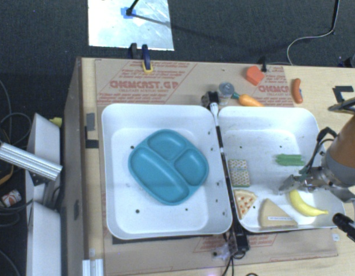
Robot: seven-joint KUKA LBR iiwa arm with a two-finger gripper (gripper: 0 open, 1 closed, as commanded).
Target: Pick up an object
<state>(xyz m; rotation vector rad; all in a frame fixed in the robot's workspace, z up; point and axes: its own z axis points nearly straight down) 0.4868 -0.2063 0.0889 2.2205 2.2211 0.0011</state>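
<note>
Yellow banana [305, 204] lies at the lower right of the frame in the right bin [263, 115], just below the gripper [304, 180]; whether the gripper is spread, I cannot tell. Nothing looks lifted yet, so the pick remains.

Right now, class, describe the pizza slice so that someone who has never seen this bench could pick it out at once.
Find the right bin of the two white bins, then follow its left wall down to the near corner. The pizza slice lies there, below the speckled sponge and left of the cheese wedge. It alone is a small orange triangle with darker spots.
</note>
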